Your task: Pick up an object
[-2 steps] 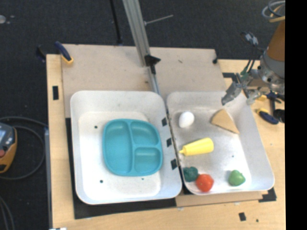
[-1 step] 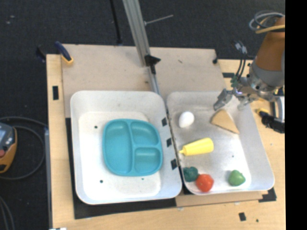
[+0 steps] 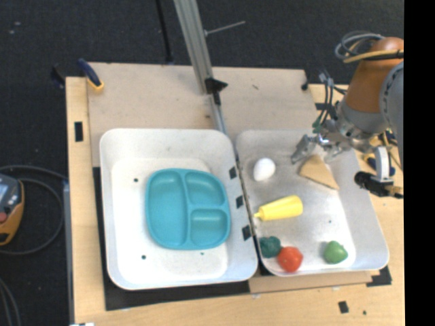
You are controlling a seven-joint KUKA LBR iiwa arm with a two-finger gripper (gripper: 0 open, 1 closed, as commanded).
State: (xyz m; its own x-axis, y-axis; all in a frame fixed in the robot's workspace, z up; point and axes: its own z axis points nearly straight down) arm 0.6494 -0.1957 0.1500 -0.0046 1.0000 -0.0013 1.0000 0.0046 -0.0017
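My gripper (image 3: 315,148) hangs over the far right part of the right bin (image 3: 363,216), with its fingers spread open and nothing between them. Just below it lies a tan wedge (image 3: 320,174), whose upper tip sits under the fingertips. A white ball (image 3: 264,169) rests to the left of the wedge. A yellow cylinder (image 3: 279,209) lies in the middle of the bin. Along the near edge sit a dark teal piece (image 3: 270,246), a red ball (image 3: 290,258) and a green ball (image 3: 334,251).
The left bin (image 3: 122,155) holds a teal divided plate (image 3: 188,207). An aluminium post (image 3: 194,36) rises slanting behind the bins, where they meet. A clamp (image 3: 90,75) grips the bench's far left corner. Cables hang at the arm's wrist (image 3: 367,87).
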